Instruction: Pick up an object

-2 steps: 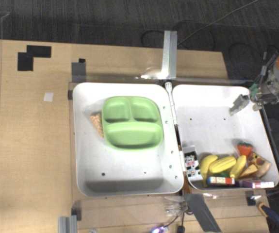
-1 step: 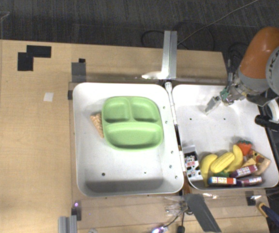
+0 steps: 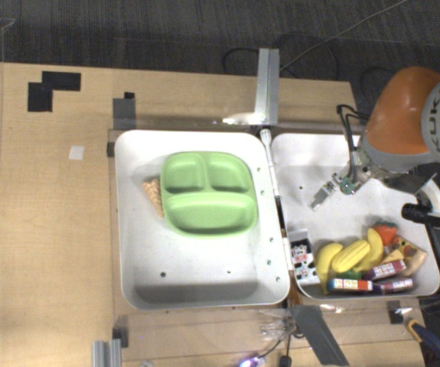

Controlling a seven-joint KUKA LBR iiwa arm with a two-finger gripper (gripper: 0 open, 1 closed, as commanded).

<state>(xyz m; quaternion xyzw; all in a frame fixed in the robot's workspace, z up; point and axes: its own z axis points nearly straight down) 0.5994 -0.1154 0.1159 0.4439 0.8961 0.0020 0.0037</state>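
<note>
My gripper point(image 3: 324, 193) hangs over the bare upper middle of the right bin point(image 3: 304, 155), reaching in from the right under the orange band point(image 3: 400, 121) of the arm. Nothing is visibly held in it. A heap of objects lies in the bin's lower right corner: yellow bananas point(image 3: 347, 255), a red marker-like stick point(image 3: 353, 284), a dark stick point(image 3: 392, 284) and some orange and brown pieces point(image 3: 400, 245). A small black and white card-like item point(image 3: 301, 252) lies by the bin's left wall. The gripper is well above and left of the heap.
The left bin point(image 3: 139, 243) holds a green divided plate point(image 3: 207, 193) with a tan piece point(image 3: 153, 196) poking out at its left side. A metal post point(image 3: 268, 82) stands behind the two bins. Cables run at the far right.
</note>
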